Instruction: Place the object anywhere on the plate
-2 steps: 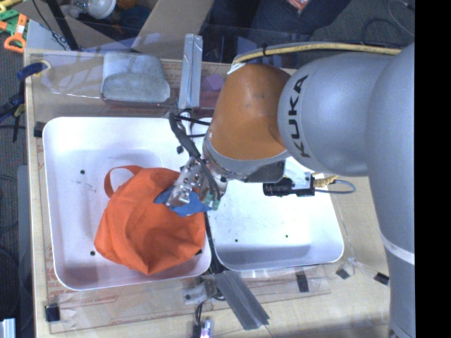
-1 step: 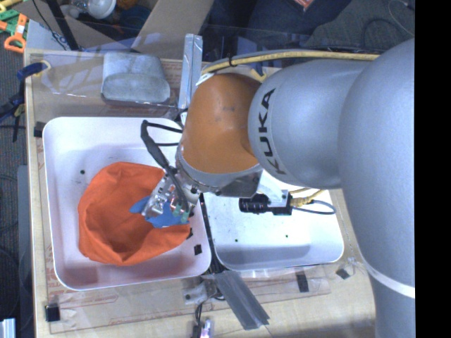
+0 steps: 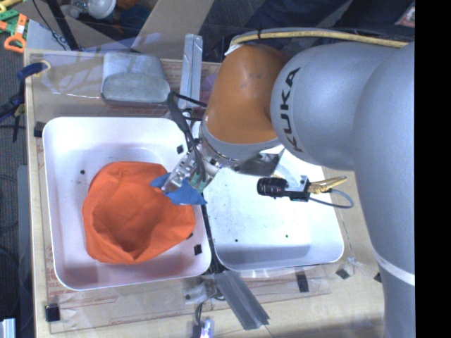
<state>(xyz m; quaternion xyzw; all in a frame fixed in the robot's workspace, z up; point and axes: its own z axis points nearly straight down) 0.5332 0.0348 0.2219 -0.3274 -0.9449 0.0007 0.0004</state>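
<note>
Carry-and-place step in hand, judging by the layout. Pincer [image 3: 189, 178] narrowed down on a small flat blue object [image 3: 180, 192], with the blue piece sticking out at the tips and apparently nipped between them; hard to read how firm the hold is, since the big grey and orange wrist crowds in from above and to the right.

Directly beneath and to the left of the pincer: a floppy round orange plate [image 3: 127, 217], lying in the left shallow white bin [image 3: 60, 153]. Blue object overlapping the plate's right edge from this slanted angle, close to the wall between the two bins. Impossible to tell whether touching the plate or hanging just above it.

To the pincer's right: the second shallow white bin [image 3: 282, 238], bare on its floor apart from a few dark specks. Around both bins, the pale wooden worktop [image 3: 356, 255].

Next move, as a judgement: shift a little further left, toward the plate's middle, so as not to drop on the rim or into the gap by the bin wall; then lower, spread the tips, and lift away straight up. Main risks: a light flat piece clinging to one tip, or sliding off the plate's soft, uneven surface.
</note>
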